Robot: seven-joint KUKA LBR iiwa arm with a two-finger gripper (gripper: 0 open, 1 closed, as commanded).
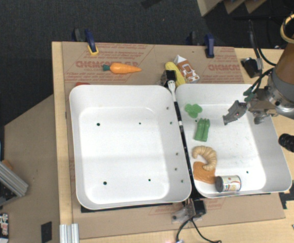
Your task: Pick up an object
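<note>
Well, my gripper (236, 111) hangs open and empty above the right bin (268, 151), so I'd pinch the light, stiff green block (202, 129) across its narrow sides.

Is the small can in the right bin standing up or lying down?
Lying down. The can rests on its side near the right bin's front edge, dark end toward the croissant, label facing up.

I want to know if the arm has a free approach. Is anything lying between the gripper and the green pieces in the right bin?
Nothing visible does. The gripper hangs above bare white floor of the right bin, and that floor runs uninterrupted to the green block and the green leafy piece.
</note>
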